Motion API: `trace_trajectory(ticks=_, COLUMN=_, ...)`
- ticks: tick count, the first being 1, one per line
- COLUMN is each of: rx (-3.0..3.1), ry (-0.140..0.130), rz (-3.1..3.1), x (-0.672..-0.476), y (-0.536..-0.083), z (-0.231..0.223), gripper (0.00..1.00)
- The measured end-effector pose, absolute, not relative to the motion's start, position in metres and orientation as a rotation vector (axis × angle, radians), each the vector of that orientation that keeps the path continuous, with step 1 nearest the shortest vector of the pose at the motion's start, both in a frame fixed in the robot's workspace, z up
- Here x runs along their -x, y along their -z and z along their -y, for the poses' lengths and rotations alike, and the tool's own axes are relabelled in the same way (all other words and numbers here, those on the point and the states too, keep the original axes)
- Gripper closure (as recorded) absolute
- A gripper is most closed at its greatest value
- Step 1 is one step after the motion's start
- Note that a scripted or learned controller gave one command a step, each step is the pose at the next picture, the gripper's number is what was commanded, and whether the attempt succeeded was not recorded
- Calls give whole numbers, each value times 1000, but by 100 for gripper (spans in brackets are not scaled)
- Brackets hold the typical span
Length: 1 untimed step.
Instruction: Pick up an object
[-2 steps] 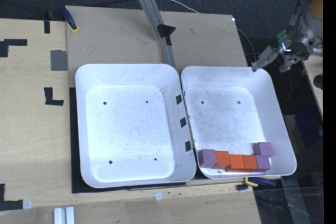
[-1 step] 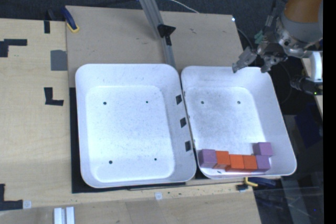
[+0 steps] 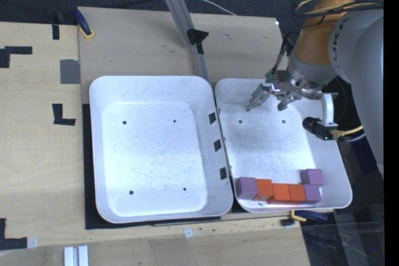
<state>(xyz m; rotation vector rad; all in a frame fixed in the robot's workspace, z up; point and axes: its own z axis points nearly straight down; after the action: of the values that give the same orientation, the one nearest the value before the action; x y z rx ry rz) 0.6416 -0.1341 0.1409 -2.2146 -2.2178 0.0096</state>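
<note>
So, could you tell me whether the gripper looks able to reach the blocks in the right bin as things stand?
Probably yes. The gripper hangs open over the far end of the right bin, and bare floor lies between it and the blocks along the near wall.

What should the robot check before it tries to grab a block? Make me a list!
1. Blocks to pick are there: ok. Purple and orange blocks sit along the near edge of the right bin.
2. Gripper above the right bin: ok, over its far end.
3. Gripper above the blocks: not ok, they lie well apart.
4. Jaws spread: ok, with nothing between them.
5. Path to the blocks: ok, bare bin floor between.
</note>
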Motion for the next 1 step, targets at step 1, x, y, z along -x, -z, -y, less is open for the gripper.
trace_trajectory(ticks=1, rx=2219, ry=-1, rz=2222, x=-644, y=-156, z=134, gripper=100)
